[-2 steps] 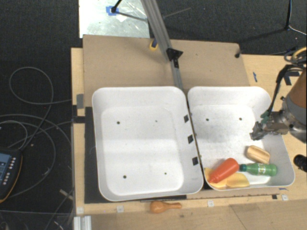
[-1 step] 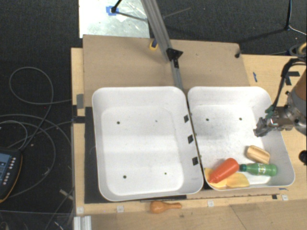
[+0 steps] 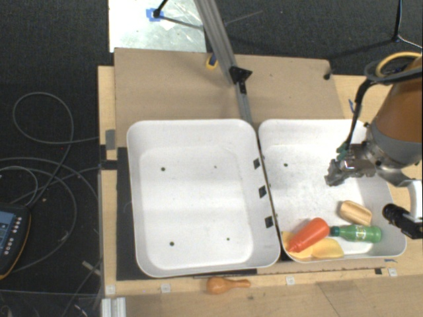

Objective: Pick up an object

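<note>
Hovering: gripper [image 3: 336,175] over the right bin [image 3: 297,144], toward its 3 o'clock side
Fingers: can't tell
Objects: orange carrot [image 3: 308,234], green bottle [image 3: 357,232], tan block [image 3: 355,211] clustered at the bin's 5 o'clock corner, apart from gripper

Bright, even overhead light. Bins [image 3: 192,197] near blown-out white, soft faint shadows. Glare patch on floor [image 3: 158,15] at top. Image slightly soft, low-res.

Arm in from right, end effector [image 3: 338,172] low.
</note>
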`<action>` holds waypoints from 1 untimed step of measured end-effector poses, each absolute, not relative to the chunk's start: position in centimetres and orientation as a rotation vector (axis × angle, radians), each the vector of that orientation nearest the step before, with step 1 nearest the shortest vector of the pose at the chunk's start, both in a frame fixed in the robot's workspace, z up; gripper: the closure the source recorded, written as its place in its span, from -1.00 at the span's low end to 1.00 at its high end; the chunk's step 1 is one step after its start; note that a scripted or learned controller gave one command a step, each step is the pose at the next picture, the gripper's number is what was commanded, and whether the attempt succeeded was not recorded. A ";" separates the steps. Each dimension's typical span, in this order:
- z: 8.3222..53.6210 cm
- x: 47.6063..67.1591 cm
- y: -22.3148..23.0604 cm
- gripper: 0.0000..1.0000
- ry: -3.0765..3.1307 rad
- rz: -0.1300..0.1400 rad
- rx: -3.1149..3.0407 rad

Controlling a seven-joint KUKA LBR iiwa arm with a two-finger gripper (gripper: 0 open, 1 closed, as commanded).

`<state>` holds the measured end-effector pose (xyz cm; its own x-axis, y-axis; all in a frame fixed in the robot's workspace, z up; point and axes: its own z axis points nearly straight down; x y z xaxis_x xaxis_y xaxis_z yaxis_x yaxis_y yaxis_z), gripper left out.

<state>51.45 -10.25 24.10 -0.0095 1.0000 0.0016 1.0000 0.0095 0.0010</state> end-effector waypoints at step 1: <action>23.5 53.8 -5.3 1.00 -2.234 -0.005 -2.210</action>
<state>53.78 -5.35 23.47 -0.0107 0.9999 0.0012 0.9999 0.0107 0.0030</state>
